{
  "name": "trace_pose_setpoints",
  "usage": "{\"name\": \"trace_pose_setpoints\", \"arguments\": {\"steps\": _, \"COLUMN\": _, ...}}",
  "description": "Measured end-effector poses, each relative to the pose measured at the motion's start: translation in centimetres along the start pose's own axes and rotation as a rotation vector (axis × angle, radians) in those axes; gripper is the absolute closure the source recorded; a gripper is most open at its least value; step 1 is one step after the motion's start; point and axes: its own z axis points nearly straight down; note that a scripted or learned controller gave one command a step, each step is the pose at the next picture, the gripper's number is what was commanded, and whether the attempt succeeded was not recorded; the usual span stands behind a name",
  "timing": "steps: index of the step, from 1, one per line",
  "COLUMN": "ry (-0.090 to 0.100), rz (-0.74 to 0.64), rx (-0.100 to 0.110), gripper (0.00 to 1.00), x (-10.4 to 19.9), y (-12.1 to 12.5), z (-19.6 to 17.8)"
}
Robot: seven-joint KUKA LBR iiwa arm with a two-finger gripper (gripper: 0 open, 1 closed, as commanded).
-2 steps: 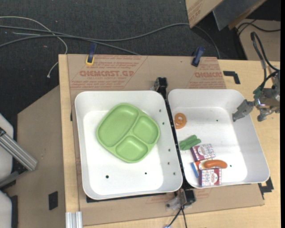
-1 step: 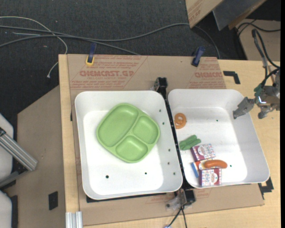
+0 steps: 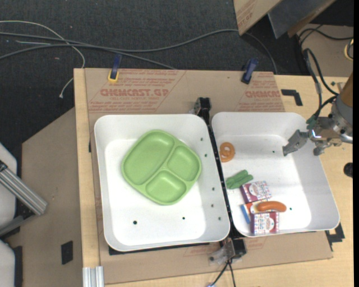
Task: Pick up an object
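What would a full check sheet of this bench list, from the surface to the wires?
Surface: cardboard-covered bench bearing two shallow white bins, left and right.
Job's things: in the right bin, an orange ring, a green pod-shaped piece, two small printed boxes, an orange-red sausage.
Clutter: green divided plate in the left bin.
Grippers: grey two-finger gripper over the right bin's far right, holding nothing visible.
Cables: grey wires on the dark floor.
Surroundings: blue clamps, cardboard box.

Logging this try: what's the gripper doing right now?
Gripper: open, holding nothing, over the right bin's far right corner.
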Motion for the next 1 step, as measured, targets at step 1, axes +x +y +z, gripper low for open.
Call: {"name": "trace_pose_setpoints", "arguments": {"steps": 1, "ry": 0.0, "rz": 0.001, "rx": 0.0, "gripper": 0.0, "x": -0.18, "y": 0.56, "z": 4.46}}
